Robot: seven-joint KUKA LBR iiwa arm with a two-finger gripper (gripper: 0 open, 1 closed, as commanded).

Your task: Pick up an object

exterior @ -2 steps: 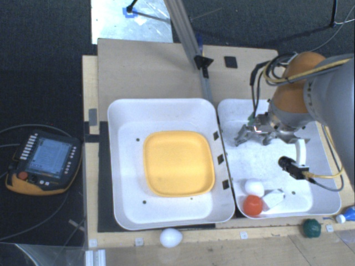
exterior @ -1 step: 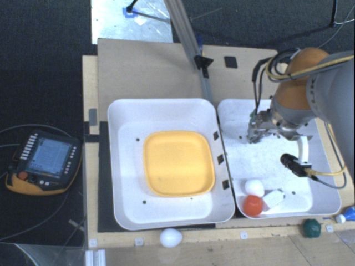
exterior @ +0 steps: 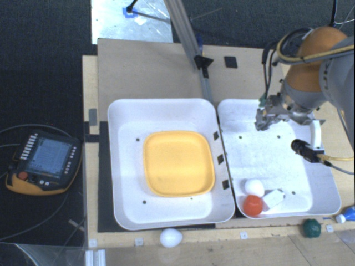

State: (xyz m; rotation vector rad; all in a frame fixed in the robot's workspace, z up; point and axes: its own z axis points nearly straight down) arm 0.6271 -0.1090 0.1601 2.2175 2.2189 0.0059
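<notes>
A yellow plate lies in the middle of the left bin. In the right bin, a white ball, a red ball and a white block cluster at the near edge, well apart from the gripper hovering by the far edge; its opening cannot be made out.

Robotics lab, teach pendant on dark floor, bench with bins

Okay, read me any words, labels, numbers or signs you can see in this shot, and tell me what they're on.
No text here is readable.
Handheld controller left of the bins: screen and buttons too blurred to read.
Black tag on the brown board: nothing legible on it.
Yellow tray, balls and bins: no markings visible.
</notes>
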